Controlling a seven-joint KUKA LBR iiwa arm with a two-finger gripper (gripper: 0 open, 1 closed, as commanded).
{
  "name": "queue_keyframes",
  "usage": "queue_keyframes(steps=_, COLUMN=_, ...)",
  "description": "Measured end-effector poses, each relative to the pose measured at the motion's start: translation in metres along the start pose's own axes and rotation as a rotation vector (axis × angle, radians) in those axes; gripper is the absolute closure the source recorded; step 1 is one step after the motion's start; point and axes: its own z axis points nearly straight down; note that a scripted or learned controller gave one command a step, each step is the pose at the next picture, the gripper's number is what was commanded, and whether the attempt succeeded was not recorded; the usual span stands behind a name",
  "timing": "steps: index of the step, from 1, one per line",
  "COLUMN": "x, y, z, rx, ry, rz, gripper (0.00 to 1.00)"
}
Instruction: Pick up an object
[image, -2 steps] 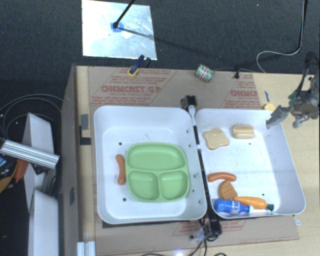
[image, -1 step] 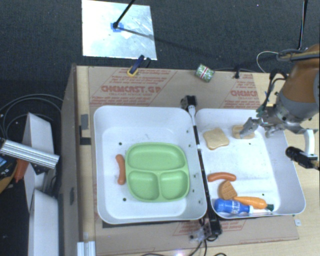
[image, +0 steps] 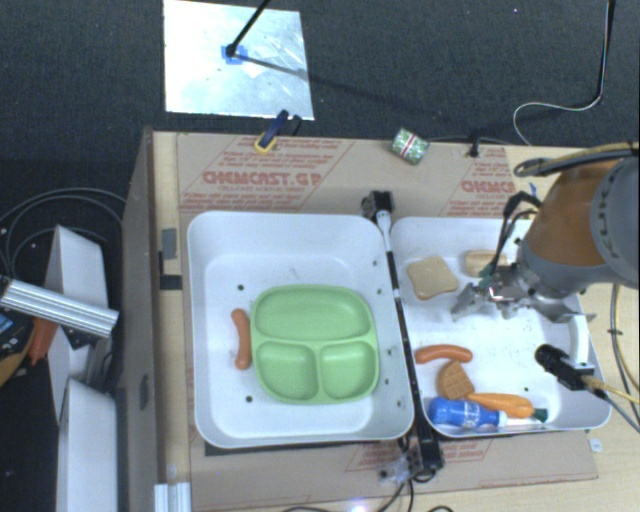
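White plastic forms the left bin (image: 205, 300), where a green divided plate (image: 315, 342) lies in the middle with a sausage (image: 241, 338) just beside its left edge, long axis running near to far. In the right bin (image: 430, 330) lie a slice of bread (image: 432, 276), a second sausage (image: 443, 353) lying left to right, a cookie (image: 456, 381), a blue-capped bottle (image: 470, 414) and a carrot (image: 505, 404) pointing right. The gripper (image: 478, 298) hangs low over this bin, right of the bread, fingers spread with nothing between them.
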Motion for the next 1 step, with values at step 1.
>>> queue_keyframes(steps=1, x=0.0452, y=-0.0354, z=0.0028, rx=0.000, ry=0.000, rz=-0.002, gripper=0.00)
